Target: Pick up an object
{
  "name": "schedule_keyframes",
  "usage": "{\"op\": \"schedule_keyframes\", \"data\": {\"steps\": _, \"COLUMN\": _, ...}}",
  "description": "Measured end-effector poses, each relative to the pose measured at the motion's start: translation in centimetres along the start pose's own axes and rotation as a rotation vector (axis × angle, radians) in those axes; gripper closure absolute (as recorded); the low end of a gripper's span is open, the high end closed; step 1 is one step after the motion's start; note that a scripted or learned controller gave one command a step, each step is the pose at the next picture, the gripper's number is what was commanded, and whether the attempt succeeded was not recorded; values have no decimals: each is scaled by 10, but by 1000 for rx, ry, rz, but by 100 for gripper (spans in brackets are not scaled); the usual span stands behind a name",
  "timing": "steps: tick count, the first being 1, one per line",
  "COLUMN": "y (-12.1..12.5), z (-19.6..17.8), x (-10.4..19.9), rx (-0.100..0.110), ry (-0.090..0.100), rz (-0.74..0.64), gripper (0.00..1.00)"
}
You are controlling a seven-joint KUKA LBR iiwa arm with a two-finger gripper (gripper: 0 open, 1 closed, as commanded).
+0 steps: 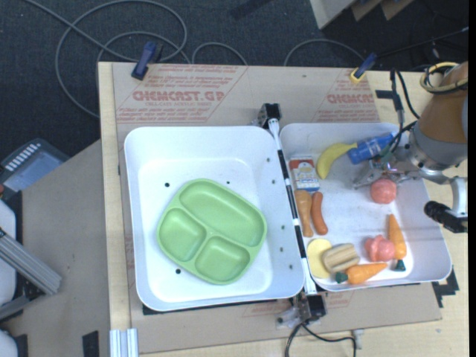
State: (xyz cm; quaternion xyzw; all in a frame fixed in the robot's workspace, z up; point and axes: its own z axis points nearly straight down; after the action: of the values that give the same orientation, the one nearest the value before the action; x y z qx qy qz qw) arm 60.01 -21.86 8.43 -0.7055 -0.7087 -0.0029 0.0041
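My gripper is low in the back of the right bin, with the grey arm reaching in from the right. It stands open with its metal fingers spread, and nothing shows between them. A pink-red ball-shaped fruit lies just in front of the fingertips, touching or nearly touching them. A blue bottle lies right behind the gripper, partly covered by the wrist. A yellow banana lies to its left.
The right bin also holds a small box, two sausages, a bread roll on a yellow disc, carrots and a pink fruit. The left bin holds a green divided plate. A metal rail divides the bins.
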Motion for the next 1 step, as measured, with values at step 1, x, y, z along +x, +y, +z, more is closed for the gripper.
{"op": "schedule_keyframes", "data": {"steps": 1, "y": 0, "z": -11, "x": -3, "rx": -4, "ry": -8, "rz": 1, "gripper": 100}}
